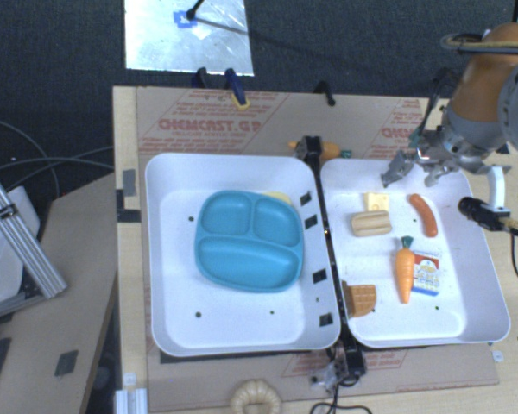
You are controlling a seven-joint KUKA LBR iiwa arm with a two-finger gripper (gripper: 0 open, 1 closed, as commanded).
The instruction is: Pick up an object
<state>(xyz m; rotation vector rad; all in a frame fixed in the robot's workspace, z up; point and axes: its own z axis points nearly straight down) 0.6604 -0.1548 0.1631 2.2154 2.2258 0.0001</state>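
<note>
The right bin (479, 317) holds a red sausage (422, 214), a tan bread roll (370, 223), a pale yellow cheese piece (377, 202), an orange carrot (403, 270), a small red-and-blue carton (426, 273) and a brown waffle piece (360, 298). My gripper (416, 170) hangs over the far edge of the right bin, above and behind the sausage, with its two fingers spread apart and nothing between them.
The left bin (168, 317) holds a blue divided plate (246, 239) with a yellow piece peeking out behind its far edge. A black divider with clips runs between the bins. A tan ring (256, 398) lies on the bench in front.
</note>
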